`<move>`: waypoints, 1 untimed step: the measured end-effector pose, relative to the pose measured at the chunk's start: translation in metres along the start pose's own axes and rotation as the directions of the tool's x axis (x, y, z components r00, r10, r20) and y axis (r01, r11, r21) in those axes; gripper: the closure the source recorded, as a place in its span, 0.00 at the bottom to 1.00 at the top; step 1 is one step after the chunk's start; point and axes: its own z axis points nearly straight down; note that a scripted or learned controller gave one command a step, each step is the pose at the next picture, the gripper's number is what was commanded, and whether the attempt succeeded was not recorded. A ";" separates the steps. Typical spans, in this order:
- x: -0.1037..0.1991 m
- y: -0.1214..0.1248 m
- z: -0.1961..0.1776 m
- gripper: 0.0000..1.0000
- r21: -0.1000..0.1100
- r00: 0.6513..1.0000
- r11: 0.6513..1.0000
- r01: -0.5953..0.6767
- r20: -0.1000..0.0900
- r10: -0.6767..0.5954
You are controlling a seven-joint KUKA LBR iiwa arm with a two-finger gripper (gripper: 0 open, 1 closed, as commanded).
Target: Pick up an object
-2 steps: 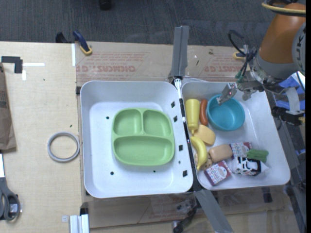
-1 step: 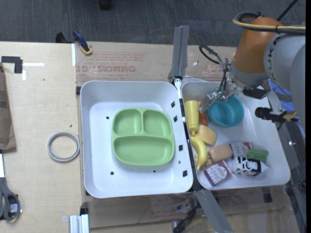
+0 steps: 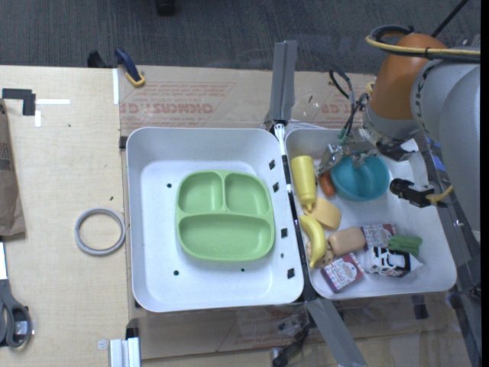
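Observation:
The right bin [image 3: 437, 277] holds the loose objects. Along its left side are a yellow bottle [image 3: 302, 176], a cheese wedge [image 3: 328, 213] and a banana [image 3: 313, 240]. A teal bowl [image 3: 362, 179] lies at the back, with a small orange piece [image 3: 327, 183] by its left edge. At the front are a tan block [image 3: 348, 241], a pink packet [image 3: 342, 272], a black-and-white carton [image 3: 386, 259] and a green item [image 3: 404, 243]. My gripper [image 3: 337, 154] hangs low over the teal bowl's back-left rim, just right of the bottle's top. Nothing is seen held in it.
The left bin [image 3: 145, 228] holds a green divided plate [image 3: 225, 216]. A grey ring [image 3: 100, 230] lies on the bench to its left, and a blue-and-yellow clamp [image 3: 130, 67] at the back. The arm's orange band [image 3: 397, 82] rises over the right bin's back corner.

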 end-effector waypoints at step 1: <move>0.000 -0.002 -0.008 1.00 0.010 1.000 1.000 -0.001 -0.005 0.001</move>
